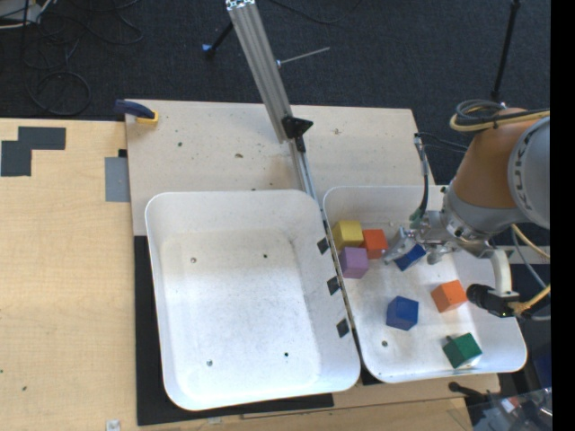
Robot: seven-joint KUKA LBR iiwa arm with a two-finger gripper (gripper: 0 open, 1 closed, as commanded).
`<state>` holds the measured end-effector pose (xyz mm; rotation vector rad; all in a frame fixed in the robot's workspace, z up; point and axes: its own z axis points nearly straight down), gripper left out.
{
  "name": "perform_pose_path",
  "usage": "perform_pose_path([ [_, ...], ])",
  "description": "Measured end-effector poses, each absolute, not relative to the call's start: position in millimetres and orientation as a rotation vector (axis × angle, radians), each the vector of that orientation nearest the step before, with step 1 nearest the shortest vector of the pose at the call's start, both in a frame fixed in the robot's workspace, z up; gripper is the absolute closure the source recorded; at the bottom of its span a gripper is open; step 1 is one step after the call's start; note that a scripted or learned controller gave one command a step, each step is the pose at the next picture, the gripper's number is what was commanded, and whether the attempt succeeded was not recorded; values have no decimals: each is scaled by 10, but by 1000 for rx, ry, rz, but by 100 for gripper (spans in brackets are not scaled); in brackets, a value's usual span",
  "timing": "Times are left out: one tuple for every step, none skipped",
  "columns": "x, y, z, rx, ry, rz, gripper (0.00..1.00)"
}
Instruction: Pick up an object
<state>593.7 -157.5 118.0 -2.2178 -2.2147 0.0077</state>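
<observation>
1. A dark blue block (410, 258) sits in the right bin (503, 359), in its upper middle part, and the gripper (415, 245) is down right over it. The block looks caught at the fingertips, tilted, but whether it is truly clamped I cannot tell.
2. Judging by looks, the block is a small, stiff, light cube of wood or plastic, not fragile. Its flat painted faces could slip, so the best hold is on two opposite flat sides, squarely, not across a corner.
3. Whether the end effector is apart or together cannot be made out: the metal parts blur into the block and the white floor.
4. Just to the left are an orange-red block (375, 241), a yellow block (349, 233) and a purple block (355, 261), huddled together near the bin's left wall. They stand close enough to crowd a finger on that side.
5. Further down lie a blue cube (402, 312), an orange cube (448, 295) and a green cube (462, 349), each well apart from the others.
6. The arm (499, 173) covers the bin's upper right corner, so anything lying there is hidden.
7. The left bin (171, 232) stands alongside, touching the right one.
</observation>
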Motion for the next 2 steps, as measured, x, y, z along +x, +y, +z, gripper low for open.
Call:
perform_pose_path([
  [5945,-1592,1313,-2227,-2210,3,100],
  [5952,-1599,1949,-2225,-2222,-3,100],
])
